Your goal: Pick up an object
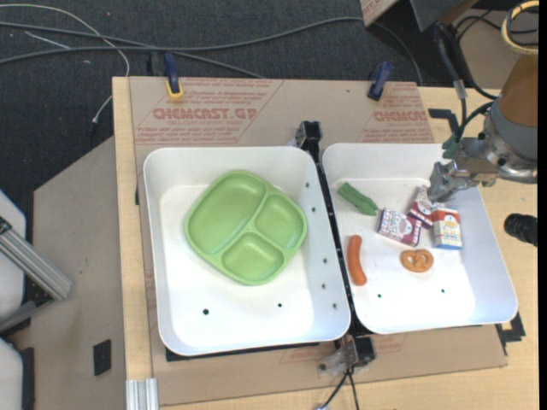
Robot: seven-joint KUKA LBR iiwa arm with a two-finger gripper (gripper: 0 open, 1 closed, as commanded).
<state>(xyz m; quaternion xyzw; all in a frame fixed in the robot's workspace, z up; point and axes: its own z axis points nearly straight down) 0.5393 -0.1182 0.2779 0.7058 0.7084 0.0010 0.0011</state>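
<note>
From the camera view above the bench, the gripper (440, 182) hangs low over the far part of the right bin (479, 310). The grey arm (513, 135) comes in from the right side. The gripper is small and dark here, so I cannot tell if it is ready to grab or already squeezed.

Right under the gripper, and a little toward the near side, sits a small pile of boxes. A dark red packet (421, 212) lies just below it and looks like it touches it or nearly does. Just past that, on the arm's side, stands a white and orange carton (447, 229). On the other side of the packet lies a purple and white box (394, 225).

Nearer the front of the bin from the gripper is a brown pretzel (417, 260). Farther off, toward the middle of the bench, lies an orange sausage (357, 259), pointing front to back. A green pod (356, 198) lies away from the arm, slanted.

Well apart, in the left bin (162, 229), rests a green tray (246, 226).

I think the dark red packet is the closest thing to grab. The gripper mostly needs to go straight down. The boxes are crowded, so it might bump the carton.
</note>
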